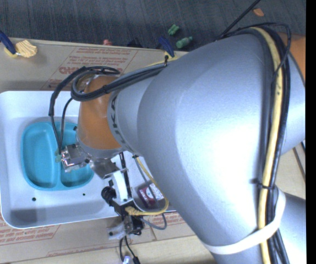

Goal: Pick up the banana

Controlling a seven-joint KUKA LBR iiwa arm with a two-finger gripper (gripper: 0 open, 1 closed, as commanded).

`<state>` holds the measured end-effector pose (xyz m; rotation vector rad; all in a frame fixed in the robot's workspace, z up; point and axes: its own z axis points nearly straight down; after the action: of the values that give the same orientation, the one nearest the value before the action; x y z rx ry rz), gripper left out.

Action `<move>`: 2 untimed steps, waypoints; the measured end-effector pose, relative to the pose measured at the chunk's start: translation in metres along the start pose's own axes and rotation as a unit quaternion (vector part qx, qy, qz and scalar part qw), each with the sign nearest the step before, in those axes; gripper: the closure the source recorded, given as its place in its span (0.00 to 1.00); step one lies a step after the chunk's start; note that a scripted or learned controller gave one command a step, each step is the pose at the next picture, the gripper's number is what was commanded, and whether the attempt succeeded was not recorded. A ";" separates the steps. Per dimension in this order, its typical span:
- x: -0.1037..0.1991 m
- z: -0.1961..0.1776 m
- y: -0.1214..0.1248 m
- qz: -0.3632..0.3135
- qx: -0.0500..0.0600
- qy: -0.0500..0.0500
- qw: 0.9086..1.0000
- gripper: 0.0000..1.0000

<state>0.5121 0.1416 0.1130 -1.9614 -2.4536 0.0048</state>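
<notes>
The banana's place cannot be told; it is judged to be hidden under the bulky grey arm point(202, 136) above the shallow white plastic bin point(4, 147). Whether the gripper point(70, 159), over the blue two-compartment dish point(37, 153), is open cannot be told. A banana is likely light, soft and easily bruised, best taken gently across its middle.

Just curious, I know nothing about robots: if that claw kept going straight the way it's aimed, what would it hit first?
Probably the blue tray lying in the white bin, though depth is hard to judge from above.

Even bright light; soft glare on arm point(213, 136); slight blur.
</notes>
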 end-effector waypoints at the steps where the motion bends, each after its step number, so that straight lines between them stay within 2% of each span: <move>1: 0.000 -0.010 0.000 -0.002 0.002 0.000 1.000 1.00; 2: 0.000 -0.019 0.000 -0.004 0.003 -0.001 1.000 1.00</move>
<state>0.5118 0.1420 0.1322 -1.9506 -2.4586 0.0129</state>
